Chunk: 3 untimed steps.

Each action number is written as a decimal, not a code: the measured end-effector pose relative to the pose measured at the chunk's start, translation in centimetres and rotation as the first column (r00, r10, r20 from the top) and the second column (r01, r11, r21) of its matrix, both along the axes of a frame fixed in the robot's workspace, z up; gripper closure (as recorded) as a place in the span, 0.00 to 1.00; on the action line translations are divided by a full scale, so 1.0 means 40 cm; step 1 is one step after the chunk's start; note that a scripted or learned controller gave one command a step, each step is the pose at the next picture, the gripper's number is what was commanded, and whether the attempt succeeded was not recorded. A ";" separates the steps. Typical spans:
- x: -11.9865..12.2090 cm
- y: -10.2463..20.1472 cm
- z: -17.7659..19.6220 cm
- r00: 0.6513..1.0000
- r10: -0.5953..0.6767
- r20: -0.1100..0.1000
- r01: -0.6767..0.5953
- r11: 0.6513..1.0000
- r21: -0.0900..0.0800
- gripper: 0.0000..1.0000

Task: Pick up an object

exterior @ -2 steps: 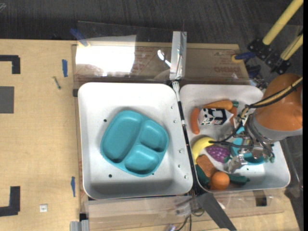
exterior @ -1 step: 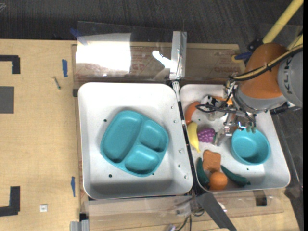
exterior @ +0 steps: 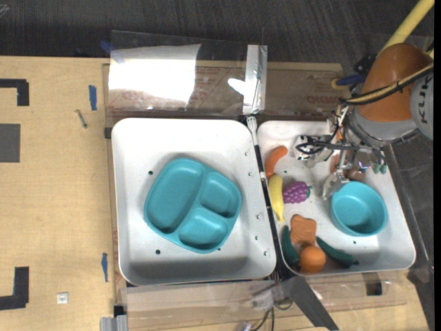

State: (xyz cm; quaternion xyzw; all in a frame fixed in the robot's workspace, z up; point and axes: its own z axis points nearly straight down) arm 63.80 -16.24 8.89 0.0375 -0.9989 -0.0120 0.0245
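Observation:
My gripper (exterior: 342, 173) hangs over the back of the right bin (exterior: 400, 240), just above the rim of a teal bowl (exterior: 357, 209). Nothing shows between its fingers. Along the bin's left side lie an orange-red piece (exterior: 275, 158), a yellow banana (exterior: 275, 197) and a purple grape bunch (exterior: 295, 192). Toward the front sit an orange-brown piece (exterior: 302, 229), a round orange fruit (exterior: 312, 258) and a dark green vegetable (exterior: 337, 253).
The left bin (exterior: 131, 150) holds a teal divided plate (exterior: 193, 203). A clear plastic sheet (exterior: 179, 78) stands behind the bins. The wooden bench (exterior: 48, 185) extends to the left. The arm's orange band (exterior: 393, 74) sits at the upper right.

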 end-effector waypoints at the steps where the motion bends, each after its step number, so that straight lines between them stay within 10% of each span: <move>1: -0.164 -0.136 0.022 0.987 0.129 0.100 -0.126 0.991 -0.037 0.00; 2: -0.035 -0.038 -0.001 0.985 0.163 0.054 -0.162 0.987 -0.024 0.00; 3: -0.025 -0.034 0.025 0.984 0.163 0.067 -0.162 0.987 -0.026 1.00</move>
